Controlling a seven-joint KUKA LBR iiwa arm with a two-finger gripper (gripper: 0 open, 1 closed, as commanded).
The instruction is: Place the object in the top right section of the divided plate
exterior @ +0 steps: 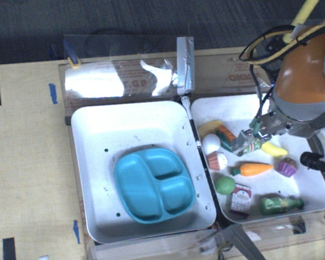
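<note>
**Crowded bin, long carry: plenty of ways to lose this one**

Over on the left, the left bin (88, 128) carries just the blue divided plate (154, 184), sitting toward its front edge and a little skewed, so its top right section (165, 165) points toward the bin's back right corner. Nothing lies in that pocket yet.

Moving right, across the wall between the bins, the right bin (308, 158) is packed: a white egg (211, 143) by its left wall, a carrot (255, 168) in the middle, a yellow piece (273, 149) just beyond, a purple piece (287, 168) and a green bottle (280, 204) along the front edge.

And there is the gripper (249, 141), low among the toys in the bin's back half; I can't tell whether it's clenched or released, or which object it's after. Nothing visibly sits in its grasp.

The risks as I see them: neighbours so close it could nudge or pinch two; a slip crossing the wall; and that skewed plate inviting a drop into the wrong compartment.
</note>
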